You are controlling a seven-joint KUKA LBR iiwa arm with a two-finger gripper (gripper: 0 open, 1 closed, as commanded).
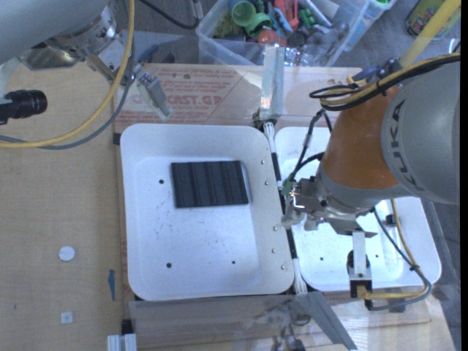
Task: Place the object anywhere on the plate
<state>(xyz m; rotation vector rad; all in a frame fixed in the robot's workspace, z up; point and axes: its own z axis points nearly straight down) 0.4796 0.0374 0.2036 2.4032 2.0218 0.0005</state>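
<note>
A dark grey ribbed plate (209, 183) lies flat in the upper middle of the left white bin (146, 269). Nothing rests on the plate. My arm, grey with an orange band (358, 137), reaches in from the right and hangs over the right white bin (417, 269). The gripper (316, 216) points down near that bin's left wall, close to the divider between the bins. The wrist covers the gripper's tip and much of the right bin's floor, so whatever lies under it is hidden.
A clear plastic tub of colourful toys (292, 13) stands behind the bins, beyond a cardboard sheet (197, 93). Yellow cables (110, 108) loop over the bench at the upper left. A small white disc (66, 254) lies on the wooden bench left of the bins.
</note>
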